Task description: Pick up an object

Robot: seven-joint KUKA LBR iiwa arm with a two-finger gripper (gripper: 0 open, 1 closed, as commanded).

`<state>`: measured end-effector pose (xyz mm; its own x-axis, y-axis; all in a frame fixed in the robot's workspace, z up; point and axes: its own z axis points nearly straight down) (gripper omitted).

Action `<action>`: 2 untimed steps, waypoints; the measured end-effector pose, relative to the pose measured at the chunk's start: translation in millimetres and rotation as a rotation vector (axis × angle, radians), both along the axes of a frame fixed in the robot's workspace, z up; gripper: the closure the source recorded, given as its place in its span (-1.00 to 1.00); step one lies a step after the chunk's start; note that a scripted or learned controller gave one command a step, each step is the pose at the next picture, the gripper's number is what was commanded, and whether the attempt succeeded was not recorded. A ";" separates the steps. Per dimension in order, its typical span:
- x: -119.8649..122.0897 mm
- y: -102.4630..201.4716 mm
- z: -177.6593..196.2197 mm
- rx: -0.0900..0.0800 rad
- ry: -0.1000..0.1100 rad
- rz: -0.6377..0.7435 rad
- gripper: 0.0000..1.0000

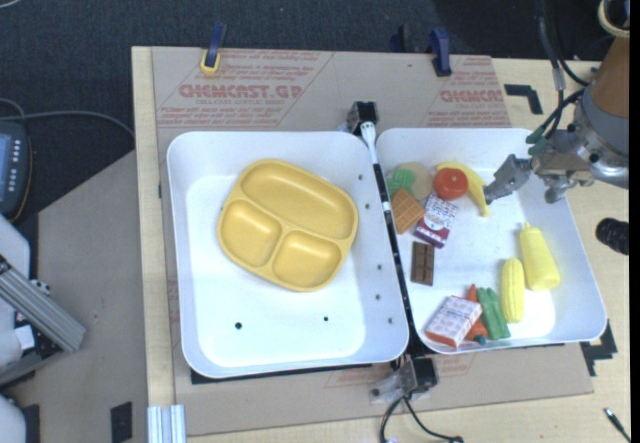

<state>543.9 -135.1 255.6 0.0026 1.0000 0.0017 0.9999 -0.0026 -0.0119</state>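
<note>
Locate the gripper [530, 186] above the far right part of the right bin [572, 231], jaws spread apart with nothing between them. Note the arm [610, 116] cut off by the frame edge beyond the right bin's far right corner. Find the candidate objects inside the right bin: a red tomato [451, 181] at the far middle, just beside a thin yellow piece [479, 197] partly overlapped by one gripper finger; a green item [401, 177] at the far left, shape hard to make out; a tan wafer [406, 212] beneath it; a red-and-white packet [437, 221] and a brown bar [422, 263] along the left side, print too small to read. Find two yellow corn cobs [539, 258] at the right centre, lying close together. Find a red-and-white carton [453, 321] at the near edge, touching green pods [492, 312] and partly covering an orange piece, identity unclear. See the left bin [200, 311], touching the right bin's left wall, holding a yellow divided plate [288, 224].
</note>
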 end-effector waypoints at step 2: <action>-3.1 3.4 -37.7 0.000 -0.006 0.002 -1.00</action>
